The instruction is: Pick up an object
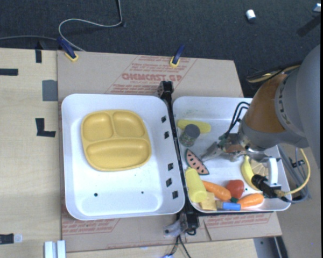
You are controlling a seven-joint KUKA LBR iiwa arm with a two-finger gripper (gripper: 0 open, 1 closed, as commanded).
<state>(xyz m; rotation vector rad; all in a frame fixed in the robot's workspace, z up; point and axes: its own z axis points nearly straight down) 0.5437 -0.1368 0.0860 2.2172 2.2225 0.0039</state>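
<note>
- No toy is being held yet. The toy closest to the gripper [214, 150] is the watermelon slice [196, 162], and it is lying near the left wall of the right bin [220, 104], about halfway down.
- The slice is sitting just below and to the left of the gripper tips. Its long side is running from up-left to down-right.
- The gripper is hanging low in the middle of the right bin. Its two thin fingers are pointing left and look a little apart, with nothing between them.
- The grey can [190, 135] is sitting just up and left of the tips, touching a yellow toy [196, 126] by the bin's top-left corner.
- The banana [248, 171] is lying right under the arm [272, 117], near the bin's right side.
- Along the bottom edge of the right bin, a corn cob [194, 184], a carrot [216, 188], a red tomato [235, 187] and another orange carrot [251, 200] are crowding together.
- I think the slice is the easy pick, because the gripper is needing just a small move down and left.
- The left bin [75, 160] is holding a yellow plate [116, 140] with three parts, near its top edge.
- The cardboard [145, 77] under the bins is showing red letters. They look like "CHEMCAST GP", but they are a bit blurry.
</note>
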